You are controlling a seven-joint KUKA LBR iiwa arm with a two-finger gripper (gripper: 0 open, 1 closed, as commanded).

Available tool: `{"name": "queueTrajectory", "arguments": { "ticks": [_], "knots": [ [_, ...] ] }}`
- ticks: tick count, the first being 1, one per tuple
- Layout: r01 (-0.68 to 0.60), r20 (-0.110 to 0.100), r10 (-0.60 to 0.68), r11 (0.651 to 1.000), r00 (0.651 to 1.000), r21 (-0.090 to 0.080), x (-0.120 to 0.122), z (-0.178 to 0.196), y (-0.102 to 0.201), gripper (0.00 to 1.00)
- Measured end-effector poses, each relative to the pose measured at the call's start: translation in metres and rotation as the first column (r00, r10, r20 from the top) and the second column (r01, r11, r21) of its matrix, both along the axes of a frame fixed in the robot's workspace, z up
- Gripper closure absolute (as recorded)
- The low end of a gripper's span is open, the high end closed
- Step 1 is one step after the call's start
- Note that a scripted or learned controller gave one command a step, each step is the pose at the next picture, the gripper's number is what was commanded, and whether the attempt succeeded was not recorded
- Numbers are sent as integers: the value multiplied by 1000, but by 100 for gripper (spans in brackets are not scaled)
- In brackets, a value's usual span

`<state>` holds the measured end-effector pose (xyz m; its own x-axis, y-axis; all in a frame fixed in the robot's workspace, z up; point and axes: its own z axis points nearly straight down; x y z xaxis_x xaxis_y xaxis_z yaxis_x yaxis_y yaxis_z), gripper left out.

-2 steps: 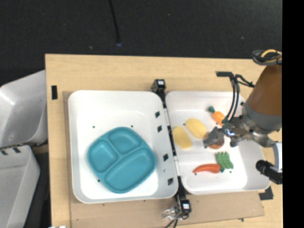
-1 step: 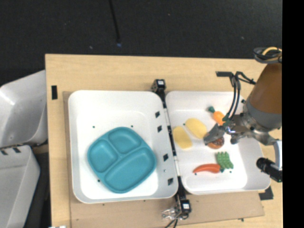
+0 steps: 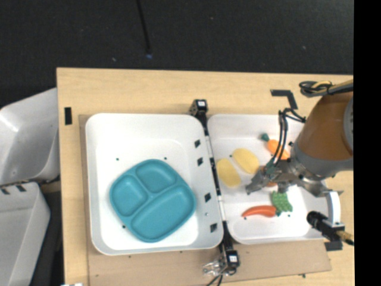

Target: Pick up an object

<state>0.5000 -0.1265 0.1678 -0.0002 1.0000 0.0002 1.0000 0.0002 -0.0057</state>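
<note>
Bench (image 3: 137, 91): light wood, bearing two shallow white bins side by side, joined along a central seam with black clips.

Left bin (image 3: 104, 139): holds one blue divided plate (image 3: 153, 199), three compartments, set toward the near half. Bare white floor along the far wall and the left wall; plate edge close to the near wall and just short of the central seam.

Right bin (image 3: 238, 124): holds the small objects.
- Yellow piece (image 3: 228, 173), just beside the central seam.
- Second yellow piece (image 3: 246, 159), touching or nearly touching the first, on its far-right side.
- Red pepper (image 3: 259, 211), lying flat, long axis parallel to the near wall, apart from both yellow pieces.
- Green item (image 3: 281, 202), just beside the right end of the red pepper.
- Orange item (image 3: 275, 147) with a dark green tip, partly hidden behind cables.

Arm (image 3: 324, 136): enters from the right, orange band over the right half of the right bin.

Gripper (image 3: 268, 179): low over the middle of the right bin, between the yellow pieces and the green item, just far of the red pepper. Finger state: cannot tell. Nothing visibly held.

Open floor in the right bin: far-left corner and the strip along the near wall.
</note>
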Motion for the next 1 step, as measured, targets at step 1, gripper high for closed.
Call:
{"name": "queueTrajectory", "arguments": {
  "ticks": [1],
  "knots": [
    [1,1,-1,1000,1000,0,-11,-50,-2,0]
  ]
}}
